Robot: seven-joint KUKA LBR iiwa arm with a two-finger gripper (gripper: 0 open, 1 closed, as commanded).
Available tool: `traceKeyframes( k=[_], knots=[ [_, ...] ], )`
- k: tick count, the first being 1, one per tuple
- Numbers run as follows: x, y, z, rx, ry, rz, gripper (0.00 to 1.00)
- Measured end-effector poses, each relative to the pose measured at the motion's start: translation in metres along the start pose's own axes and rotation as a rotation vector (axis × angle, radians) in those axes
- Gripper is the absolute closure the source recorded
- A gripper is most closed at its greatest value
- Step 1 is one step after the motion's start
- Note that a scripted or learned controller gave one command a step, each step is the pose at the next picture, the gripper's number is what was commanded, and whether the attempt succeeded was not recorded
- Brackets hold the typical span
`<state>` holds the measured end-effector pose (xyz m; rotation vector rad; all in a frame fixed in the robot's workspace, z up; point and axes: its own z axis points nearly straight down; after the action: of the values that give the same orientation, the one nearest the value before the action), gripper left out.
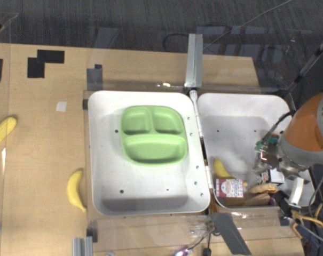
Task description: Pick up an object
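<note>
White plastic bins, hand hanging low over the right one.

From the overhead camera, the arm (310, 129) is reaching in from the right, and the hand (269, 161) is hovering over the right bin's (241, 108) near corner; whether it is wide or narrow I cannot tell. Just below it a small box (229, 188) is lying against the near wall, with a yellow banana (221, 168) touching its upper edge and a brownish piece (260, 193) beside it. The box looks light, stiff and flat-sided, so gripping across its short sides seems best; the banana looks smooth, curved and likely to slip. A green divided tray (152, 133) is sitting in the left bin (105, 159). On the wooden table (38, 143) are lying a second banana (76, 190) and a corn cob (2, 132).
</note>
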<state>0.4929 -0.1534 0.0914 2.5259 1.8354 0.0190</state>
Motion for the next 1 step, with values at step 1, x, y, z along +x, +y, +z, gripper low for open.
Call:
traceKeyframes(
  k=[1],
  knots=[
    [-0.0354,0.0413,0.0018,0.007,0.002,-0.265,1.0]
  ],
)
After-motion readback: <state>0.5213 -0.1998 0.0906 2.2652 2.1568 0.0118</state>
